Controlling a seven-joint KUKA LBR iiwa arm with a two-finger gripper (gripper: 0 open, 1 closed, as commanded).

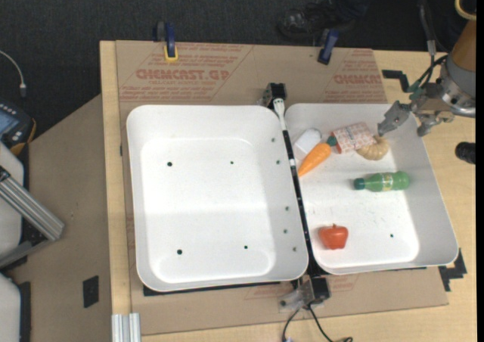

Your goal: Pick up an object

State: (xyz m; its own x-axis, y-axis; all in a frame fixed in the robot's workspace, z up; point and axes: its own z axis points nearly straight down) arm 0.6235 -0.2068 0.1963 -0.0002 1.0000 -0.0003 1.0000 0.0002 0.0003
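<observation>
Left bin (151, 181) sits on the worktop (121, 91), white, with a few dark dots on its floor. Right bin (423, 204) touches it along the middle seam. In the right bin, going left to right: a white cap-like piece (308, 140) near the seam, a carrot (314, 159) just beside it and lying at a slant, a red tomato-like toy (333, 237) alone near the front edge, a pink patterned box (353, 138) toward the back, a tan lumpy item (373, 150) touching the box's right end, and a green bottle (382, 181) on its side just in front of the tan item. Tool (408, 122) hangs over the bin's back right part, just right of the tan item; its two fingers (392, 118) are spread apart with nothing between them. Arm enters from the right edge. Blue clamps (168, 39) pin the cardboard at the back.
</observation>
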